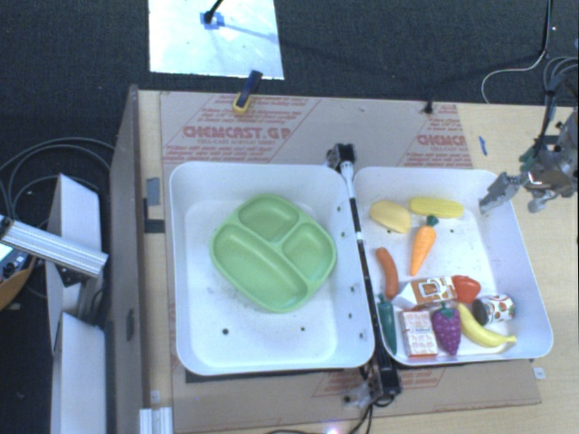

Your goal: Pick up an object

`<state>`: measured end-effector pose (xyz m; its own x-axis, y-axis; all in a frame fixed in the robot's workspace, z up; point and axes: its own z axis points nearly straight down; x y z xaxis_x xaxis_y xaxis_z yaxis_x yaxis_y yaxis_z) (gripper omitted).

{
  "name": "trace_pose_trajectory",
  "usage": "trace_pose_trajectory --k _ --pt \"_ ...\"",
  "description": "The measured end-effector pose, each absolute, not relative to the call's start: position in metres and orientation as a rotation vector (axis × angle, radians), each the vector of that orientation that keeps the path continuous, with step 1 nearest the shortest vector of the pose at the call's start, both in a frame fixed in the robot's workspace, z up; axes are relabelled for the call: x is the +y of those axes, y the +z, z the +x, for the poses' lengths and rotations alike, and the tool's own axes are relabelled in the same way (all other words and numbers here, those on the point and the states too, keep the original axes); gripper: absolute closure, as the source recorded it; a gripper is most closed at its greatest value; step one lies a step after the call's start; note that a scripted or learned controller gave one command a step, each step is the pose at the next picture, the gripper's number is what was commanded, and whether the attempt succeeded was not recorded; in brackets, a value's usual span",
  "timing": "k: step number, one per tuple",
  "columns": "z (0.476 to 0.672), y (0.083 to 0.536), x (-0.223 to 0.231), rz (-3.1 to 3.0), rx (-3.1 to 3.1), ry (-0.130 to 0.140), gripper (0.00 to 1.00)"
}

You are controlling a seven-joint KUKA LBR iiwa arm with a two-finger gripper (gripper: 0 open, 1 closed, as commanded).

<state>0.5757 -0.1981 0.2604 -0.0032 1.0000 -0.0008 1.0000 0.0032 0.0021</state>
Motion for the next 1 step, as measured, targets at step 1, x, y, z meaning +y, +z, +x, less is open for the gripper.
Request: trace_pose_trajectory --k 1 --pt "0.6079 0.1442 -0.1547 2.215 2.234 -0.001 0.0"
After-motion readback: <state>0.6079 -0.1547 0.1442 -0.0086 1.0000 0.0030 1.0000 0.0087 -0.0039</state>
